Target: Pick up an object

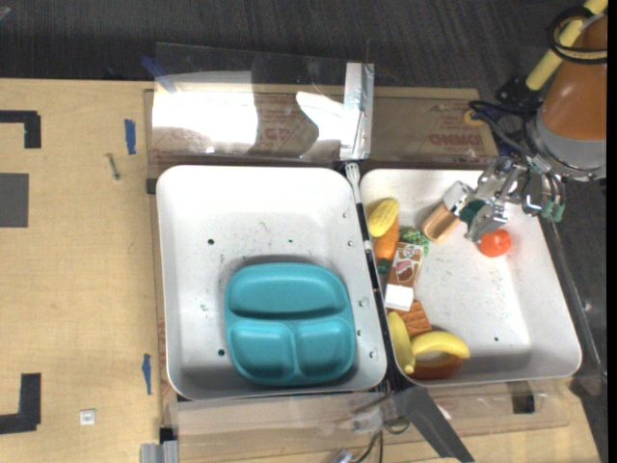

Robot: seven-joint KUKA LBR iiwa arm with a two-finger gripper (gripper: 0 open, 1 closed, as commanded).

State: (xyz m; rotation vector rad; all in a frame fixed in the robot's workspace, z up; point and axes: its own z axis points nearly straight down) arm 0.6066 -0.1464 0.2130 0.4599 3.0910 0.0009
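My gripper (485,206) hangs over the far part of the right bin (521,307), below the arm's orange band. A tan cylinder (441,223) lies just to its left, close against it. A red ball (495,244) sits right beneath and slightly in front of the gripper. A small green piece (473,212) shows at the gripper's tip; I cannot tell whether it is held. Along the bin's left wall lie a yellow corn cob (383,215), an orange piece (385,247), a small printed carton (408,263), a white block (398,297) and a banana (431,343).
The left bin (193,220) holds a teal divided tray (289,324) at its near side. A clear plastic sheet (260,114) stands behind the bins. A ridge where the two bin walls meet runs between them.
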